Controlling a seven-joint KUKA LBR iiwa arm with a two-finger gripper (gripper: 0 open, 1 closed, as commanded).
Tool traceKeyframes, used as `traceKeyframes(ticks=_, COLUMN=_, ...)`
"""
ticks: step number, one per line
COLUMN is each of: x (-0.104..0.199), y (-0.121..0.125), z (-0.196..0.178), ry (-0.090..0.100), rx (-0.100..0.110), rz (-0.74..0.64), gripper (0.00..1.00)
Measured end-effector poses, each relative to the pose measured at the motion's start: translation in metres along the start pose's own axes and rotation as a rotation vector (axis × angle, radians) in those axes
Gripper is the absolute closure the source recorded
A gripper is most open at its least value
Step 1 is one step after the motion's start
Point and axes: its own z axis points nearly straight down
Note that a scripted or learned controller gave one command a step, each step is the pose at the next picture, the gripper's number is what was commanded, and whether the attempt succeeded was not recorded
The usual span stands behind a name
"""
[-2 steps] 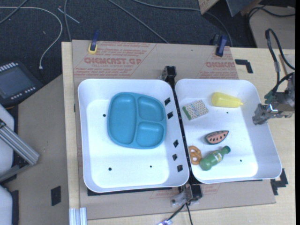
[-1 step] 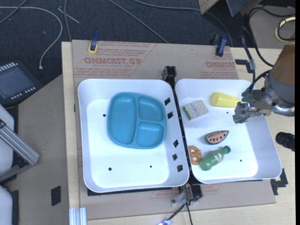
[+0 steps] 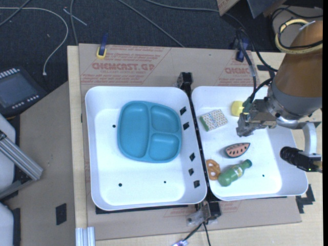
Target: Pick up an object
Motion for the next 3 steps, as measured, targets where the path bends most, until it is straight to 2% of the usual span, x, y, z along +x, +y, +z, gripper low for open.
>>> traceKeyframes(ticks=3, x=0.149, y=-0.007, z=0.035, ry=-0.002, rx=0.003, rz=0.002, gripper=1.0)
